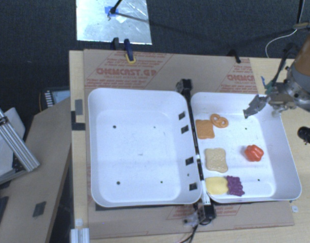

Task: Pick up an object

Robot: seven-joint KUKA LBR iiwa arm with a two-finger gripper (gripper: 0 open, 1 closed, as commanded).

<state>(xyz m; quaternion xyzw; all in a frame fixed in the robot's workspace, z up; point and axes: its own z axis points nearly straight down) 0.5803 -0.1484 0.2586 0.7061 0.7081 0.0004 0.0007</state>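
Nothing is picked up yet. The left bin (140, 151) has no toys. In the right bin (276, 135), a yellow lump (216, 185) and purple grapes (235, 186) lie nearest, at 7 o'clock. Next come pale bread (216, 160), a red pepper (254, 153) at 3, and an orange slice (205, 129) and pretzel (219, 120) at 11. The gripper (254, 108) hangs at 1 o'clock. I cannot tell if it is wide or narrow.

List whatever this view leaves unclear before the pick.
- The arm: cut off above the wrist by the camera view's right edge.
- The gripper: its height over the right bin cannot be judged from one slanted view.
- The yellow item: too small and blurred to identify.
- The purple grapes: whether they touch the yellow item or only lie beside it is too small to tell.
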